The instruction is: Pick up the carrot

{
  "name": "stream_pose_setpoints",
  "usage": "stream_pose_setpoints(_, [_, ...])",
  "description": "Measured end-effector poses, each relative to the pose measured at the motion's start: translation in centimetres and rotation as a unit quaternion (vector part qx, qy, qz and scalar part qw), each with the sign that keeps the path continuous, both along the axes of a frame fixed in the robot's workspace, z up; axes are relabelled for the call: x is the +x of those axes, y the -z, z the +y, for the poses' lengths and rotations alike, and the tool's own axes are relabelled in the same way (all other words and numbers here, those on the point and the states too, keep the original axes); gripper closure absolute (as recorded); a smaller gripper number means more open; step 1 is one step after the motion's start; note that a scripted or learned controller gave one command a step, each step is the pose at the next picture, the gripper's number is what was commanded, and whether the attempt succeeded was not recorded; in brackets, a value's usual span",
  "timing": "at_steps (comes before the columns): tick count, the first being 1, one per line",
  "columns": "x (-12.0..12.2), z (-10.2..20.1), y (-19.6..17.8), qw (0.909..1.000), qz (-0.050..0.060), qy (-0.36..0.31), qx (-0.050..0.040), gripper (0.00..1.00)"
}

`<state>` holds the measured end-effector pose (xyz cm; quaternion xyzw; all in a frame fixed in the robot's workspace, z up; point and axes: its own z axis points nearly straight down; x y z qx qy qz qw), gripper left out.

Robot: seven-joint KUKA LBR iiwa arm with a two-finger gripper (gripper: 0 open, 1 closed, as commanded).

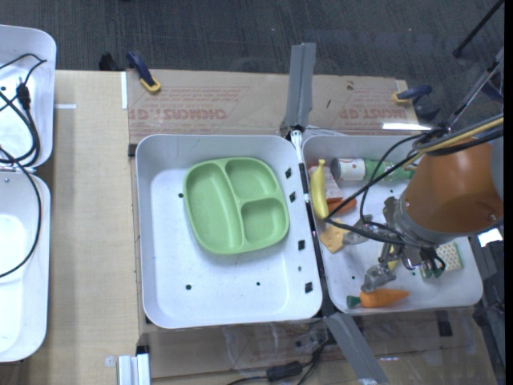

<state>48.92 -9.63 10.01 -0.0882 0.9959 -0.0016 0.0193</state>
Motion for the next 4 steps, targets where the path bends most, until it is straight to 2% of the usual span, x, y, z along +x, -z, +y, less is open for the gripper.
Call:
stream_pose_setpoints(1, [0.6, -0.2, 0.3, 0.9995, 0.007, -0.031, -0.0008, 0.00])
stream_pose_setpoints(2, [4.6, -3.9, -8.3, 0.9948, 0.018, -0.100, -0.0013, 0.00])
stream_pose_setpoints(3, [4.7, -3.8, -9.2, 0.9951, 0.015, -0.098, -0.0004, 1.00])
stream_pose_setpoints(4, [4.7, -3.8, -9.2, 0.9950, 0.015, -0.098, -0.0005, 0.00])
